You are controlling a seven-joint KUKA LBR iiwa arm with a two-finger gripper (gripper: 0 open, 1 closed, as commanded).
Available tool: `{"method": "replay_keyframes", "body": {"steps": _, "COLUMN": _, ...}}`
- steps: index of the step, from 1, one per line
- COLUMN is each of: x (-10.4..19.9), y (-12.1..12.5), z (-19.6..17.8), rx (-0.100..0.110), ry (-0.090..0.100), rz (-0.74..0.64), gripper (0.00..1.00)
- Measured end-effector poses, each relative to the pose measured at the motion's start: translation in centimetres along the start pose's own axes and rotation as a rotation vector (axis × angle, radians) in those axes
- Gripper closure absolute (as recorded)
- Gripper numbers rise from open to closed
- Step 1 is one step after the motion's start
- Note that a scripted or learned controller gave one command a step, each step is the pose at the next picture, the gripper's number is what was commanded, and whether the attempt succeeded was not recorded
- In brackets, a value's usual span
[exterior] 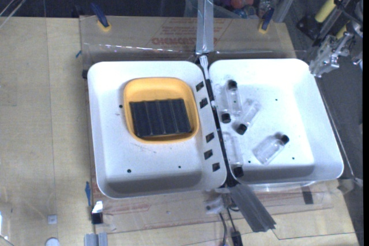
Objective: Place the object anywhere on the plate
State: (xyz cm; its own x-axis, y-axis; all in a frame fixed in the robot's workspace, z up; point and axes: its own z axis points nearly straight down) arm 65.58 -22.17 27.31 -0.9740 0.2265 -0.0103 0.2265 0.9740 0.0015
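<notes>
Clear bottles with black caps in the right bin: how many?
4. One upright-lying bottle near the divider, one mid-bin, one toward the front, one along the divider's front. Transparency may hide another.

- Two shallow white bins: the left bin point(104, 124) and the right bin point(300, 95).
- One yellow plate point(158, 87), in the left bin.
- One dark ribbed block point(160, 117), on the plate.
- Clear small bottles with black caps in the right bin: at least four, for instance one point(270, 148); the overlapping ones near the divider are hard to count.
</notes>
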Motion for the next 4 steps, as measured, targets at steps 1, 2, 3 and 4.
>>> {"method": "replay_keyframes", "body": {"steps": 1, "x": 0.3, "y": -0.1, "z": -1.5, "rx": -0.001, "ry": -0.001, "rz": -0.302, "gripper": 1.00}}
{"method": "replay_keyframes", "body": {"steps": 2, "x": -1.3, "y": 0.3, "z": 0.5, "rx": -0.002, "ry": 0.000, "rz": -0.492, "gripper": 1.00}}
{"method": "replay_keyframes", "body": {"steps": 3, "x": -1.2, "y": 0.3, "z": 4.3, "rx": -0.005, "ry": 0.005, "rz": -0.818, "gripper": 1.00}}
{"method": "replay_keyframes", "body": {"steps": 4, "x": 0.3, "y": 0.0, "z": 5.2, "rx": -0.006, "ry": 0.005, "rz": -1.065, "gripper": 1.00}}
